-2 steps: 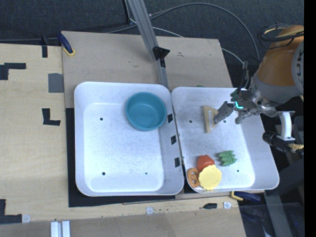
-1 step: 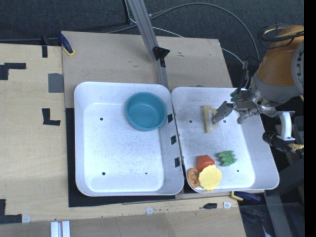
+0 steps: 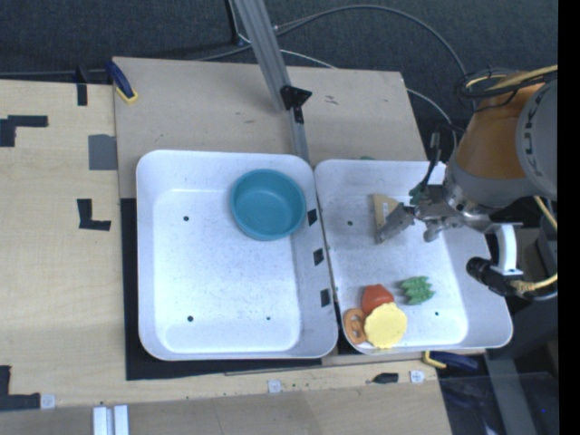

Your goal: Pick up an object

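A single fixed camera looked down on me from above the wooden bench (image 3: 54, 243), tilted at a slant rather than straight down. It stood far enough back to take in both shallow white plastic bins, the left one (image 3: 163, 270) and the right one (image 3: 453, 320). My grey, orange-banded arm (image 3: 494, 148) reached in from its right side.

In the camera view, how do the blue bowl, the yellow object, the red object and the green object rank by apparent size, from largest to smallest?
1. blue bowl, clearly the largest.
2. yellow object.
3. red object and green object: they look about alike, and the yellow one partly covers the red, so I do not rank these two.
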Controlling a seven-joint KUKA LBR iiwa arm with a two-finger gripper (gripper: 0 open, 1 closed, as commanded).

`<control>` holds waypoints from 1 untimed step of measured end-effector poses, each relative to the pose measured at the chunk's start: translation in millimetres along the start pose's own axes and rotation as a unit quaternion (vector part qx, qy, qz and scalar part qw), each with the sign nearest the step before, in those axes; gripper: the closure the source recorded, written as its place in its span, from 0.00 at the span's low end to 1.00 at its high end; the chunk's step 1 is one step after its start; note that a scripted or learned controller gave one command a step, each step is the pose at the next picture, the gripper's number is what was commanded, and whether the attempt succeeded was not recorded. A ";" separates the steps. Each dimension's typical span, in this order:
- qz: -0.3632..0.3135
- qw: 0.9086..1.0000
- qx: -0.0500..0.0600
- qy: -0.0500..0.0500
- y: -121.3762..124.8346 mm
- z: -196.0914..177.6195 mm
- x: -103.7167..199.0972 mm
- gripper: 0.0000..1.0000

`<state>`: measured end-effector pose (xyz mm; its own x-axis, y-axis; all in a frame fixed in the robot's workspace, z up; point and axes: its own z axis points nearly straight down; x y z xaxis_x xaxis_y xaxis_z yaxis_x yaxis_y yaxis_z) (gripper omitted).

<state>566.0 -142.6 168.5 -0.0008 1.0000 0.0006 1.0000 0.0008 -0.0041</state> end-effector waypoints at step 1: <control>0.000 1.000 0.001 0.000 8.1 56.8 2.4 0.00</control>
<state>573.8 -140.2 111.7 -0.0009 1.0000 0.0009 1.0000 0.0009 -0.0057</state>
